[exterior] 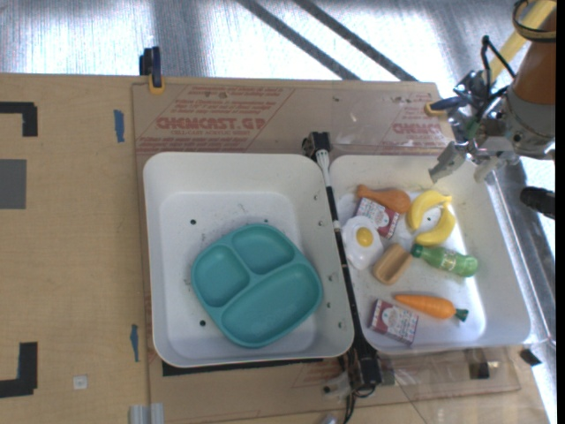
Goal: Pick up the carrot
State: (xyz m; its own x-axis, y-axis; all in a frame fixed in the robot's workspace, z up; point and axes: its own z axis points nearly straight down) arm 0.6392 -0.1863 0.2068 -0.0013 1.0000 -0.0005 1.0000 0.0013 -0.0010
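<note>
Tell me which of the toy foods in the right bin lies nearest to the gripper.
The yellow banana. It lies at the bin's upper right, just below the gripper, whereas the carrot rests much farther down, near the bin's lower edge.

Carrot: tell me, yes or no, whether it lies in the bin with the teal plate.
No, the carrot lies in the right bin, apart from the teal plate.

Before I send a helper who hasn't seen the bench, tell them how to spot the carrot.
Look in the right-hand white bin, near its front edge. The carrot lies there beside a small red carton: the only orange tapered thing with a green tip.
</note>
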